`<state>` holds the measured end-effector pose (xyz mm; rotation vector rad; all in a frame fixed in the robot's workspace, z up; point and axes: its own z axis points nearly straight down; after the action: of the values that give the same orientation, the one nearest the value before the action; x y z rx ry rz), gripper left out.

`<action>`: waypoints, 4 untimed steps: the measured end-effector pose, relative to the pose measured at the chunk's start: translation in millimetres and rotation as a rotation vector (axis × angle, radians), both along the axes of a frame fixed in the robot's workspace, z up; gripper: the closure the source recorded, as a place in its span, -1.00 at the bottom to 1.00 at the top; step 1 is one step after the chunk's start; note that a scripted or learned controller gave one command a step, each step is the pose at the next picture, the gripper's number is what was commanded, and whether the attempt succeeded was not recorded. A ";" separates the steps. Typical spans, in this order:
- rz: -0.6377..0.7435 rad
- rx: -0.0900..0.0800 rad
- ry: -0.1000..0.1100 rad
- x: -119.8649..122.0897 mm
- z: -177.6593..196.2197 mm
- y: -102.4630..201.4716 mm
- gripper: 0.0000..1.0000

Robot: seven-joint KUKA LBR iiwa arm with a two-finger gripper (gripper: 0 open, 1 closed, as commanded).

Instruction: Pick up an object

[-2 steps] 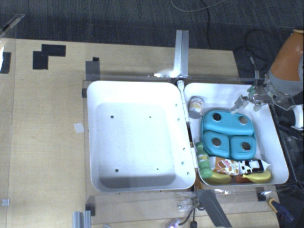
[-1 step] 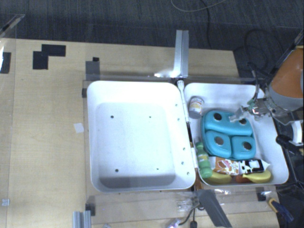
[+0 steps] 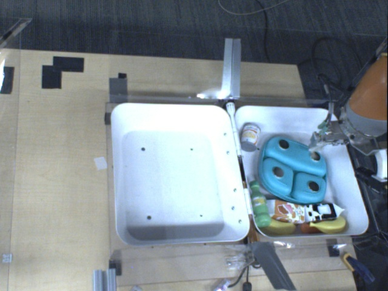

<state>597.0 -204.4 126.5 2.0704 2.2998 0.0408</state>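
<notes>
The right bin (image 3: pixel 285 115) holds a big turquoise moulded tray (image 3: pixel 293 170) with round dimples, lying tilted. A small silver can (image 3: pixel 249 135) lies at the bin's upper left. Along the front wall sit a green bottle (image 3: pixel 259 201), an orange-and-white packet (image 3: pixel 300 211) and yellow banana-like pieces (image 3: pixel 332 225). My gripper (image 3: pixel 323 139) hangs over the bin's upper right, just above the turquoise tray's top right corner. Its metal fingers point down and left at the tray's edge. Nothing shows between them.
The left bin (image 3: pixel 173 171) lies beside the right one, with a metal divider post (image 3: pixel 232 71) between them at the back. Black markers (image 3: pixel 60 70) sit on the wooden bench at the far left. Cables run at the right edge.
</notes>
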 end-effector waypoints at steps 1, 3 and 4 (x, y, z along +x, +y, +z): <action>0.003 -0.002 -0.007 2.4 12.2 0.6 1.00; -0.482 0.023 0.042 73.4 75.1 6.7 1.00; -0.629 0.027 0.040 73.4 104.8 9.9 1.00</action>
<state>670.4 -194.5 231.3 2.7166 1.5667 0.0068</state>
